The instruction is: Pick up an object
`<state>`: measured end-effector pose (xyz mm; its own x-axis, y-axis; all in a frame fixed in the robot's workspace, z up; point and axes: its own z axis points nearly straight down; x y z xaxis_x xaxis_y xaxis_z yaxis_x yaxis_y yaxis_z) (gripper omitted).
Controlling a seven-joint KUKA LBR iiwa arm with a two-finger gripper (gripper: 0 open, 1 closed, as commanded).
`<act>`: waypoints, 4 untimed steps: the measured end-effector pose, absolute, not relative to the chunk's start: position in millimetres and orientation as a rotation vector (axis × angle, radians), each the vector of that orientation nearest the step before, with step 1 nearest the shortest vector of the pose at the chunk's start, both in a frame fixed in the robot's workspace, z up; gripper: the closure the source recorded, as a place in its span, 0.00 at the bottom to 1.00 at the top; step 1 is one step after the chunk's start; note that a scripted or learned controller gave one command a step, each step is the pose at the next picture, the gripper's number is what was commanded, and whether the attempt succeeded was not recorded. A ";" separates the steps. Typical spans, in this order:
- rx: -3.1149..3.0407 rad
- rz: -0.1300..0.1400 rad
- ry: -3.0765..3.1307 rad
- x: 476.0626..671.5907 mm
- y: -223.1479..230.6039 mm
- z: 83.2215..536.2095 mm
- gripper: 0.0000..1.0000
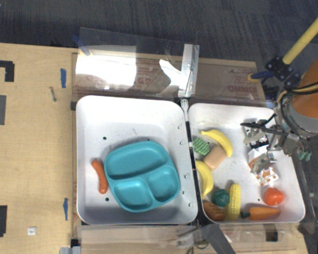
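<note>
My gripper (pixel 262 151) hangs over the right side of the right bin (pixel 244 111), under the orange-banded wrist (pixel 310 102). Just below it lies a small white and orange piece (pixel 268 176); I cannot tell whether the two touch. Toy foods fill the rest of this bin: a banana (pixel 220 140), a second banana (pixel 204 177), a green ridged piece (pixel 201 147), a beige piece (pixel 214 158), a corn cob (pixel 233 200), a dark green ball (pixel 220 196), an orange-red tomato (pixel 274 196), a carrot (pixel 262 212) and a brown piece (pixel 213 210).
The left bin (pixel 90 115) holds a teal divided plate (pixel 141 174) and an orange sausage-shaped toy (pixel 100 176) at the plate's left. A clear plastic sheet (pixel 133 69) and a metal bracket (pixel 189 69) stand behind the bins. Wooden bench (pixel 28 143) extends to the left.
</note>
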<state>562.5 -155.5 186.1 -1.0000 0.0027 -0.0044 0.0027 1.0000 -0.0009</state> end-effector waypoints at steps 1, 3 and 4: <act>0.119 -0.001 3.130 587.3 -180.5 97.5 0.00; 0.473 0.000 3.096 629.7 -98.0 88.9 0.00; 0.729 -0.001 3.041 659.3 -154.0 167.2 0.00</act>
